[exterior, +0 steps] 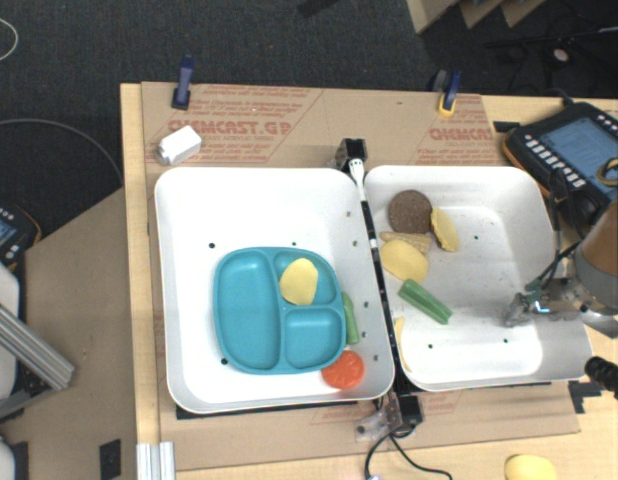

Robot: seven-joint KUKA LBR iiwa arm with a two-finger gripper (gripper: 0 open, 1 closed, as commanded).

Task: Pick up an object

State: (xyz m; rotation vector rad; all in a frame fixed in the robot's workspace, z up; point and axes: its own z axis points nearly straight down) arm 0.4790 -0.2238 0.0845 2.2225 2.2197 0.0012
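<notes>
Nothing picked yet as far as I can judge: every object I see lies in a bin, so the whole grasp and lift is left to do. My gripper [524,308] sits low at the right side of the right-hand shallow white bin [489,368], the grey arm coming in from the right edge. It's small and partly blurred there; I cannot tell if it's released or clenched, and I see nothing between its tips

Candidates in the right bin: a green stick-shaped plastic piece [425,301] lying at a slant near the bin's left-centre, nearest to the gripper but apart from it, with bare white floor between. Just above it a pale yellow rounded plastic lump [403,261], then a brown round disc [410,210] near the back wall, and a smaller yellow piece [445,230] touching or just beside the disc on its right. All of these are left of the gripper, none touching it

Left-hand white bin [179,268] holds a teal plastic divided tray [244,318] with a yellow oval piece [300,281] in its upper right compartment, a thin green strip [350,318] along the tray's right edge, an orange-red round ball [343,370] just off the tray's lower right corner. These are well apart from the gripper

My call: the green stick is the likeliest target, needs a move left and a proper descent over it
</notes>
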